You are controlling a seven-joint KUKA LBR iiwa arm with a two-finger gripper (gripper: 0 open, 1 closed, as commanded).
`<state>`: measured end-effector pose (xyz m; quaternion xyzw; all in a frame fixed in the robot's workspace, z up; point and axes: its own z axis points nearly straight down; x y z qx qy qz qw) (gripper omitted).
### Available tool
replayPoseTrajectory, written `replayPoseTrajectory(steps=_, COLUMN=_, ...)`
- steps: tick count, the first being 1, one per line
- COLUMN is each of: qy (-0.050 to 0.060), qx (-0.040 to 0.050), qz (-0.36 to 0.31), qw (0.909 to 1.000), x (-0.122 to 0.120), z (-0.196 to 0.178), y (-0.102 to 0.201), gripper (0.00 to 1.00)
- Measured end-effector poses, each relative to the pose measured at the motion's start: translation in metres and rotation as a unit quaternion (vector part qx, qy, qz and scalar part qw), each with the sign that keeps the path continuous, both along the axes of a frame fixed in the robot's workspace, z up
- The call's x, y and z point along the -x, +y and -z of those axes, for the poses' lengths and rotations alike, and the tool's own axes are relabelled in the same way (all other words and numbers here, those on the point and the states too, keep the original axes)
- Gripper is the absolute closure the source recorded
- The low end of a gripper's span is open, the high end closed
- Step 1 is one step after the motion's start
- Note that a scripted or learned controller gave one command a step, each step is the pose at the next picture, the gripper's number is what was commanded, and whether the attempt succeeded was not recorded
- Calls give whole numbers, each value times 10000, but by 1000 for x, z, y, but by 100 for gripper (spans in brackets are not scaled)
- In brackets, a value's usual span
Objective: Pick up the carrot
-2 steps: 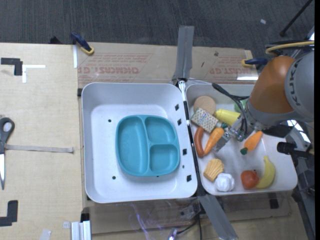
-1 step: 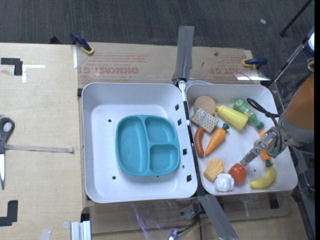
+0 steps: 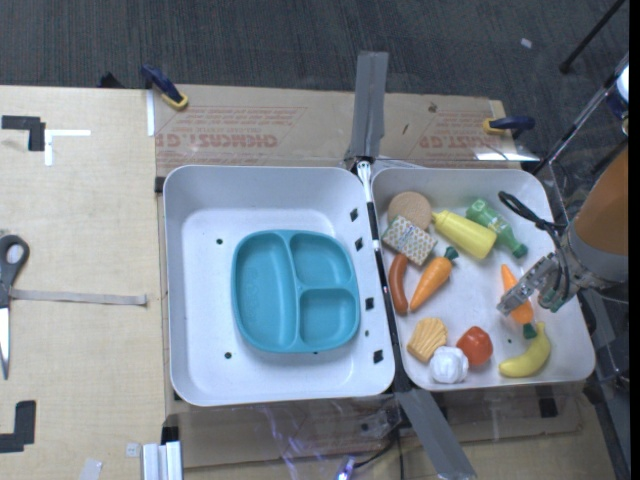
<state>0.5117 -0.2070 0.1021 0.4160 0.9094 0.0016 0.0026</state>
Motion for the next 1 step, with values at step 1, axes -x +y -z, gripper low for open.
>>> replayPoseTrajectory(steps=1, qy=11, qx=11, qz=-78, qw=10000, x=-6, z=-40, y=45, gripper=100)
